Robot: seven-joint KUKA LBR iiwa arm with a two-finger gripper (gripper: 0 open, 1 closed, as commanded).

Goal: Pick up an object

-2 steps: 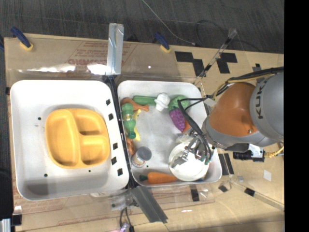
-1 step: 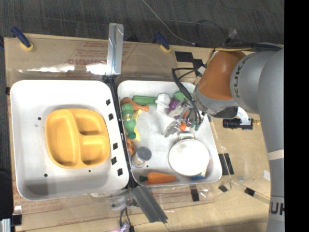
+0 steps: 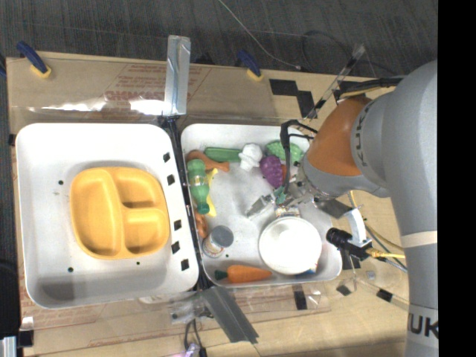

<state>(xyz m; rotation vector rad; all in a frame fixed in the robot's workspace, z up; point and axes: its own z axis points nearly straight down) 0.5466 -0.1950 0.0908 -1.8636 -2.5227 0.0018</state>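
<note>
Arm low over the right bin (image 3: 223,134), among small toy foods.

Nearest lies a carrot (image 3: 249,274) by the front wall, then a white bowl (image 3: 290,245), smooth and likely slippery, best taken at its rim. The gripper (image 3: 281,196) sits just behind the bowl, beside purple grapes (image 3: 272,169), probably light, bumpy plastic and easy to pinch; whether it is open cannot be told. Bare floor lies left of it; the walls crowd everything else. The left bin (image 3: 37,147) holds a yellow tray (image 3: 119,211).

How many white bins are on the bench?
2. The left bin holds a yellow divided plate. The right bin sits beside it, full of toy food and a white bowl, with the arm reaching in.
</note>
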